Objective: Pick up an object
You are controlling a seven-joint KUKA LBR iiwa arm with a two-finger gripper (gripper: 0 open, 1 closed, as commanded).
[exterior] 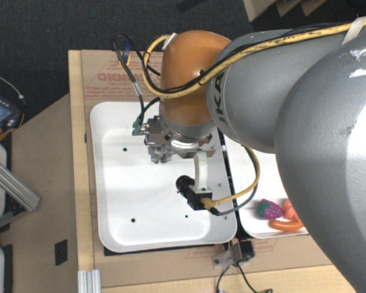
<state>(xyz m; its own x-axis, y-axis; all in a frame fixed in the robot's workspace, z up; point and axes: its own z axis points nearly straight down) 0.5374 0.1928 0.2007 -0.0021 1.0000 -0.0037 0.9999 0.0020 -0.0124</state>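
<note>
The metal hand hangs over one shallow white plastic bin; how wide it stands cannot be told. The small purple bumpy toy and the orange toy pieces lie well apart from the hand, in the neighbouring white bin.

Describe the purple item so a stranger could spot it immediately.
Look at the right bin, peeking out under the grey arm. Near its front corner lies a knobbly purple toy, the only purple piece beside orange ones.

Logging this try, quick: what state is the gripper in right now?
The gripper, low over the bin on the view's left: cannot be told whether open or closed, nor whether it holds anything.
</note>
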